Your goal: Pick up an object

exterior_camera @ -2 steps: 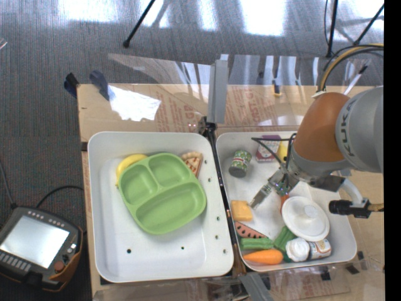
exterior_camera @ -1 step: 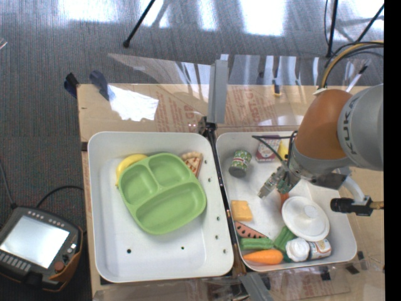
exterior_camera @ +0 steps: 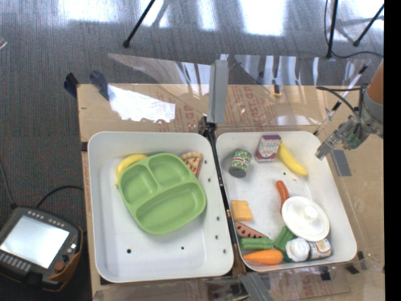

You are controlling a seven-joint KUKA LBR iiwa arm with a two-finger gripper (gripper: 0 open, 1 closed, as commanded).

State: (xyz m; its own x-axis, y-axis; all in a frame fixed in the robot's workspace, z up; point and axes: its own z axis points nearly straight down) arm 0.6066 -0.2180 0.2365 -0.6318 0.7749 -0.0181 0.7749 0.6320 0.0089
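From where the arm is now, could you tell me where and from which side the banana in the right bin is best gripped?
Grip the banana across its middle, coming straight down from above. It lies flat and slanted on the right bin floor, with bare floor along both long sides, so the fingers should straddle its narrow width. The box sits near its upper end, so avoid that tip.

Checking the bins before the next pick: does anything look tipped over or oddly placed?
Yes. In the right bin, the small can lies tilted. In the left bin, the green tray partly covers a yellow item.
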